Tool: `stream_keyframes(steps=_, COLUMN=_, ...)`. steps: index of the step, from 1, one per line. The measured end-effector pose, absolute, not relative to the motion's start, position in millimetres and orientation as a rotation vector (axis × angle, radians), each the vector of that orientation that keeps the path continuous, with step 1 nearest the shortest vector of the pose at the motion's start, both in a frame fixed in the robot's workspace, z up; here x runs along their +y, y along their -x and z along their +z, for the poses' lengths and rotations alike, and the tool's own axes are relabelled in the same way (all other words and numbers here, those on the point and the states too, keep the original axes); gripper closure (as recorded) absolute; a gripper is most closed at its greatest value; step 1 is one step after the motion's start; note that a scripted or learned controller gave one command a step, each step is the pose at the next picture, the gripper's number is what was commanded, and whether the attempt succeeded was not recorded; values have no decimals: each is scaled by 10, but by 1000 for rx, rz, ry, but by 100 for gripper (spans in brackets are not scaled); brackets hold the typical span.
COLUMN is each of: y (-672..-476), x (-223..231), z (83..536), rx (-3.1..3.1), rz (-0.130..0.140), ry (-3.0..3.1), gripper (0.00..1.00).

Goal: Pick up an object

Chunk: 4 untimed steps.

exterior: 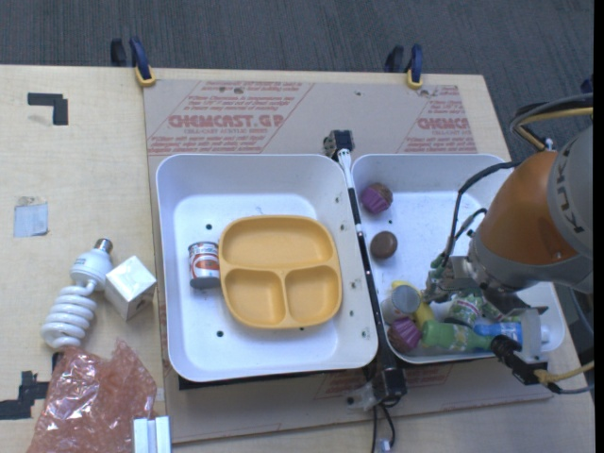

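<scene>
While the grey arm (557, 215) with its orange band reaches in from the right, its claw (451, 289) hangs low over the front part of the right bin (429, 206), right above a heap of small things. Whether the claw is wide or narrow cannot be told, since the wrist and its cables cover it, and nothing can be seen held in it.

Under and beside the claw lie a green and blue packet (467, 333), a small grey cup-like piece (404, 299), a yellow piece (424, 314) and a purple ridged ball (405, 331), all crowded together against the bin's front wall. Further back in the same bin, well apart from the heap, a brown ball (383, 244) rests near the left wall, and a second purple ball (376, 197) sits near the back left corner.

On the floor of the left bin (179, 253) lies a yellow divided plate (280, 270) with three compartments, and a small tin can (203, 264) stands touching its left edge.

On the tabletop (85, 177) to the left of the bins lie a spiral light bulb (75, 300), a white cube (130, 286) just beside it, and a crumpled reddish plastic bag (90, 399) nearer the front.
</scene>
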<state>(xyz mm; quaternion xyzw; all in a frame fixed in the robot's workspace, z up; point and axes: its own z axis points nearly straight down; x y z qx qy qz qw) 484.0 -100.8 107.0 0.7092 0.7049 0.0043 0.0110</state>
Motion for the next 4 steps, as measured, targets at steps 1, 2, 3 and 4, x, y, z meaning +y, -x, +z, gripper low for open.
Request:
stream_keyframes(steps=1, y=-4843, x=-1309, z=1893, rx=2219, rz=2, ry=-2220, gripper=100)
stream_keyframes(steps=2, y=-4785, x=-980, z=2109, rx=2223, rz=1, ry=-2217, gripper=100)
stream_keyframes(steps=3, y=-4789, x=-710, z=2217, rx=2222, rz=1, ry=-2217, gripper=100)
stream_keyframes(steps=4, y=-4788, x=-710, z=2217, rx=2222, rz=1, ry=-2217, gripper=0)
